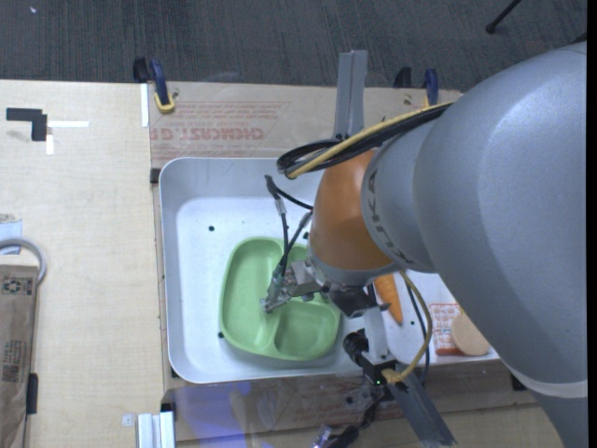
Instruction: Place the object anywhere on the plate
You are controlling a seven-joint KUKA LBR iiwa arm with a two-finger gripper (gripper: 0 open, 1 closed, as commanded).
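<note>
A light green plate [244,299] with a divider lies in the white left bin [179,250], toward its front right. My gripper [277,295] hangs low over the plate's middle, at or just above its surface, and I see nothing in it. The orange wrist band and grey arm hide the plate's right edge. An orange carrot-like object [388,299] lies to the right of the plate, beyond the bin divide, partly hidden by the arm and cables.
A peach-coloured piece on a printed card [462,334] lies in the right bin near the front. Cardboard with red print [224,119] and blue clamps [154,73] sit behind the bins. A brown paper bag [14,334] lies at far left.
</note>
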